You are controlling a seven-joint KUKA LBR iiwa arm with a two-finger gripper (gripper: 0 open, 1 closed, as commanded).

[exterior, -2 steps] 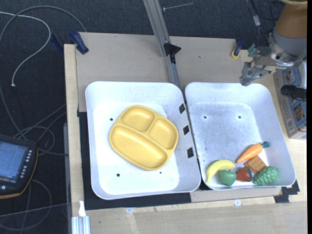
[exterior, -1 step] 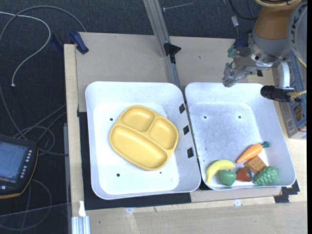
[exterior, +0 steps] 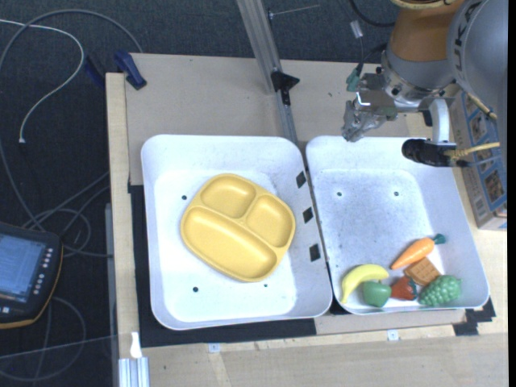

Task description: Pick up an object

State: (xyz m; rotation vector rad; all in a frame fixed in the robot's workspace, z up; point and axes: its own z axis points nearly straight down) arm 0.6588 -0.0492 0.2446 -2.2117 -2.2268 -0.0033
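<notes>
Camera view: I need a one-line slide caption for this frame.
Gripper hovers over the right bin's far rim; toy foods cluster in its near corner, and a yellow divided plate lies in the left bin.

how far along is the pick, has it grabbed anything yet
Nothing looks done: the banana, carrot and other toy food all lie in the right bin. The gripper hangs over that bin's far rim, away from them. Reaching, grasping and lifting remain.

Arm: grey with orange band, reaching in from the upper right.
Gripper: above the right bin's far left corner.
Left bin: holds a yellow divided plate.
Right bin, near corner: banana, green apple, carrot, green grapes, clustered together.
</notes>
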